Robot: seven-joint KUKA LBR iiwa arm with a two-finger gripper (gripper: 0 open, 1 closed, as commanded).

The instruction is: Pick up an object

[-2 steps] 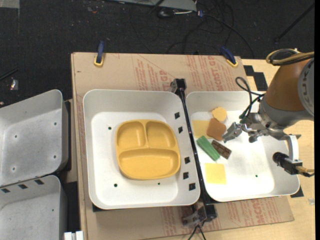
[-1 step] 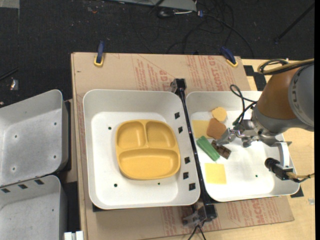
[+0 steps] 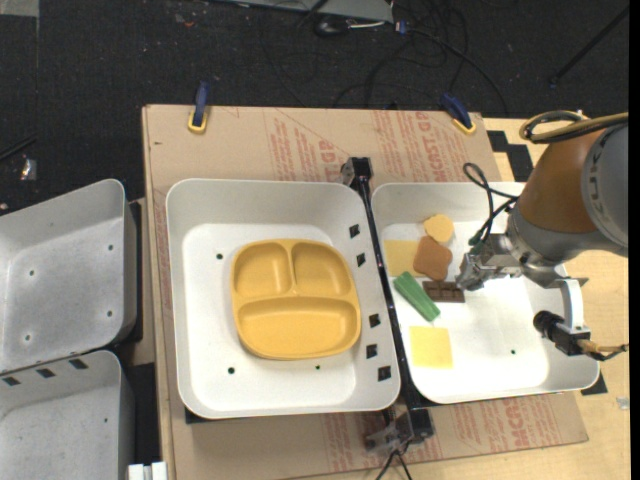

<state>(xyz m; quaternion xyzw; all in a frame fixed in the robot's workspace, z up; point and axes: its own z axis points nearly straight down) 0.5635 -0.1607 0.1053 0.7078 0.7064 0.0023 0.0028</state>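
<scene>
In the right bin [image 3: 520,363] lie a green block [image 3: 415,296], a brown piece [image 3: 432,258], a small orange round piece [image 3: 438,228], a pale yellow square [image 3: 400,256], a brighter yellow square [image 3: 431,347] and a small dark brown bar [image 3: 443,290]. My gripper [image 3: 468,276] hangs low over the bin's middle, right beside the dark bar and the brown piece. The grey and orange arm [image 3: 570,193] reaches in from the right.
The left bin [image 3: 200,368] holds a yellow divided tray [image 3: 296,299]. Black clips run along the divider [image 3: 375,268] between the bins. Grey metal plates [image 3: 60,268] lie off the bench at left. The right bin's lower right floor is bare white.
</scene>
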